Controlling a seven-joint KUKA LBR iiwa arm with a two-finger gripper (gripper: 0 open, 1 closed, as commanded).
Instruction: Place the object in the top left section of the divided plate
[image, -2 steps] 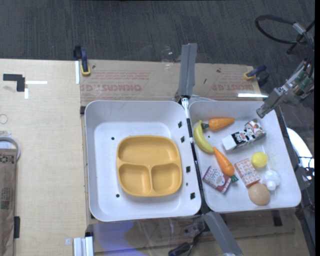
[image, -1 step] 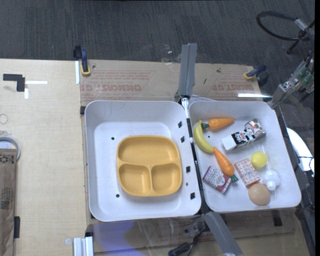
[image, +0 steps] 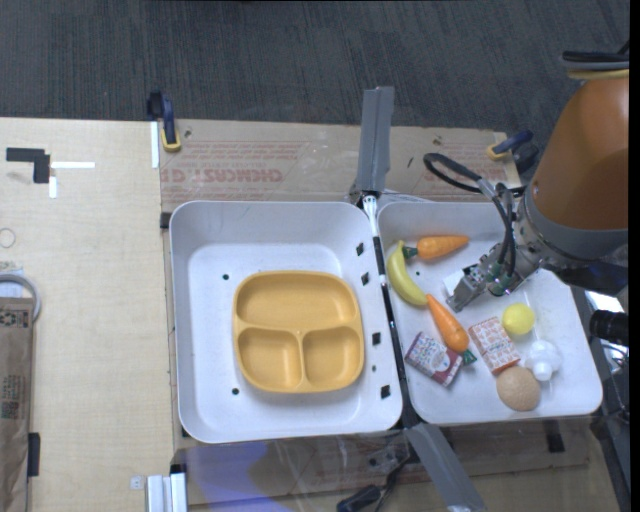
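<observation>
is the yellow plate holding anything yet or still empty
Empty. All three sections of the divided plate show bare yellow; the banana, carrots and other items lie in the right bin.

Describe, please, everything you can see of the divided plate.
The plate is yellow-orange, looks like plastic, and is a rounded rectangle with a raised rim. Ridges split it into one wide section along the far side and two smaller ones side by side nearer the camera. It lies flat and upright near the middle of the left bin, touching only the bin's floor.
</observation>
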